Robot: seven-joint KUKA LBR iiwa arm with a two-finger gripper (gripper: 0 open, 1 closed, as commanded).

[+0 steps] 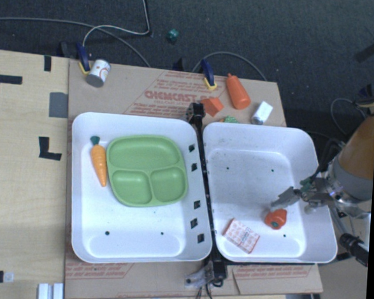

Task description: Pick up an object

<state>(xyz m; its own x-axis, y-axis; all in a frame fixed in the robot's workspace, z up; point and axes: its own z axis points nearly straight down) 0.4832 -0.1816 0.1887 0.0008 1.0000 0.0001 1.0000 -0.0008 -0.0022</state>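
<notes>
Cardboard covered the surface under 2 white bins. Gripper (284, 200) hovered in the right bin (251, 147), jaws apart, just above the small red object (275, 218). Best plan: drop straight, straddle it, close gently.

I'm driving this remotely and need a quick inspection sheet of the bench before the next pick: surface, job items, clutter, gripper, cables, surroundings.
Surface: two white bins side by side, left bin and right bin, on a cardboard sheet.
Job's things: red-orange object and patterned packet in the right bin; toy carrot beside the green divided plate in the left bin.
Clutter: orange bottle, small can, white block behind the bins.
Grippers: gripper over the right bin, above the red-orange object; holding nothing visibly.
Cables: cable across the dark floor.
Surroundings: wooden surface on the left.
</notes>
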